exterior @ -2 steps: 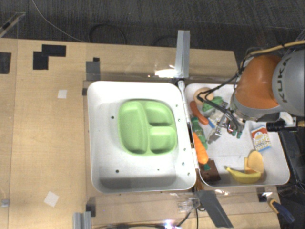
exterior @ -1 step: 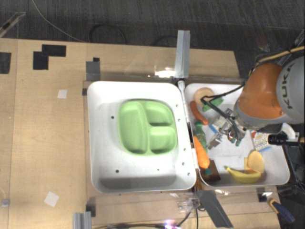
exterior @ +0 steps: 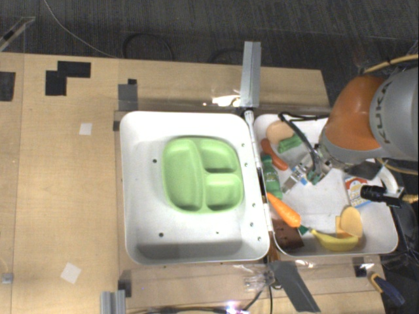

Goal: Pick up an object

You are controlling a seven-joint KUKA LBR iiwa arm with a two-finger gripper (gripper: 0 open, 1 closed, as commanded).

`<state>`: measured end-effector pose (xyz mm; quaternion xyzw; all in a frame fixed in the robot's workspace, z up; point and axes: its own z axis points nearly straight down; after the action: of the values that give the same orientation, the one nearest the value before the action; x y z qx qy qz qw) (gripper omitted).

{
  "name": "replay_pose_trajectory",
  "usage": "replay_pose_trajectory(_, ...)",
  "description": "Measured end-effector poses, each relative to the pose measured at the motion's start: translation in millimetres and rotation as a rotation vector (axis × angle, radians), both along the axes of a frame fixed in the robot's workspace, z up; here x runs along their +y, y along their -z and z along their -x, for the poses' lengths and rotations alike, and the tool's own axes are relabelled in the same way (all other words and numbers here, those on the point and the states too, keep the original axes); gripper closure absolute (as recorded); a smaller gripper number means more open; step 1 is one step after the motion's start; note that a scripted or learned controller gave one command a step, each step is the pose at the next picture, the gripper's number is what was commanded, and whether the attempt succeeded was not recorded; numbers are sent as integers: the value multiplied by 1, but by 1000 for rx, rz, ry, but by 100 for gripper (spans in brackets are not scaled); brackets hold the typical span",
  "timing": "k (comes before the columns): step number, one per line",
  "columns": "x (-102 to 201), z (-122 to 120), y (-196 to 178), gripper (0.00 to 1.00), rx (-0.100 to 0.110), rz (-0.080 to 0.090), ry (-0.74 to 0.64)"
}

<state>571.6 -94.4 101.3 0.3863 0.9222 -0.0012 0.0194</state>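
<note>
Clutter fills the right bin [exterior: 386, 231] — a carrot [exterior: 284, 209] lying aslant near its left wall, a banana [exterior: 335, 241] along the near edge, and a yellow wedge-shaped piece [exterior: 350, 222] just above the banana's right end. A dark brown block [exterior: 288, 235] sits under the carrot's lower end, touching the left wall. Farther back lie a red piece [exterior: 275, 160], a green item [exterior: 272, 182] against the wall, and a tan rounded object [exterior: 279, 132] in the far corner. The gripper [exterior: 308, 173] hangs over the middle of this bin, close above the carrot and the green item; whether its fingers are apart or together cannot be told, and nothing shows between them. The arm [exterior: 366, 120] — grey with its orange band — covers the bin's right rear. The left bin [exterior: 137, 195] holds a green divided plate [exterior: 201, 173], well apart from the gripper.
</note>
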Motion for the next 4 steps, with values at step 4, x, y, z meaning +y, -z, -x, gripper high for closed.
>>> replay_pose_trajectory(4, -7, -75, 2, 0, 21, -24, 385)
